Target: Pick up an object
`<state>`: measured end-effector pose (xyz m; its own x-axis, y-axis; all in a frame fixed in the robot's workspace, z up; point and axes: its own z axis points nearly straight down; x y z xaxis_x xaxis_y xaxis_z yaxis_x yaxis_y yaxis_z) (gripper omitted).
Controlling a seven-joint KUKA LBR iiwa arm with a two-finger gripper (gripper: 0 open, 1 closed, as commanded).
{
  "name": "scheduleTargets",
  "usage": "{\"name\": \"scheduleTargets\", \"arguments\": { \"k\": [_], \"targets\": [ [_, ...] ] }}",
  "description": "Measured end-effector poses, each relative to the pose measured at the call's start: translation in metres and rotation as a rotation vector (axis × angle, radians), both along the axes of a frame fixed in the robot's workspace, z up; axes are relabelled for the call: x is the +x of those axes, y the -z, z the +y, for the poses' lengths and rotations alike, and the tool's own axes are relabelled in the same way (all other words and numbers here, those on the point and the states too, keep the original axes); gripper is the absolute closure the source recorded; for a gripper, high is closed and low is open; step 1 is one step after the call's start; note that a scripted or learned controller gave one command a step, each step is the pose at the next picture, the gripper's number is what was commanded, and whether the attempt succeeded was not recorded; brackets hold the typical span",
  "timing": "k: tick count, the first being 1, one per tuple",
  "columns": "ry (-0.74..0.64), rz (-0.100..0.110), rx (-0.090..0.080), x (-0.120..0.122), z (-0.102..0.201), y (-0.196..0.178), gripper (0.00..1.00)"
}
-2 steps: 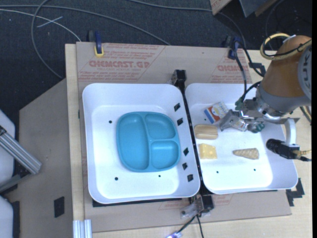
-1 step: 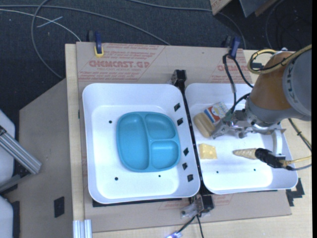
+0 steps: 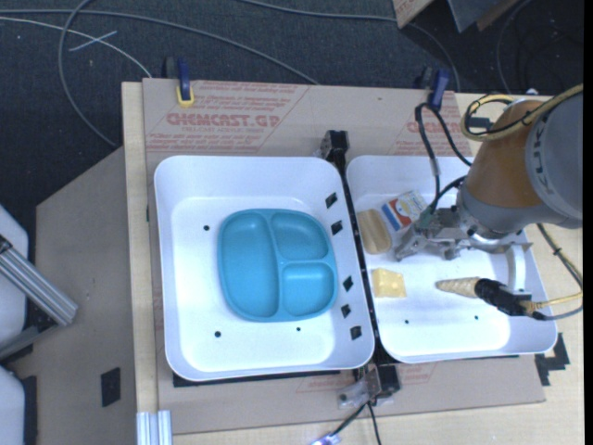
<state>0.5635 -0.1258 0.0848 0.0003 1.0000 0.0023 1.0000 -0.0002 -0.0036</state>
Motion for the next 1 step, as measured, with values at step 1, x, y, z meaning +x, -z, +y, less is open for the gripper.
{"name": "scheduleTargets", "arguments": {
  "k": [1],
  "targets": [
    [0.0, -0.003, 0.0, 0.0008, 0.0001, -0.0114, 1.0]
  ]
}}
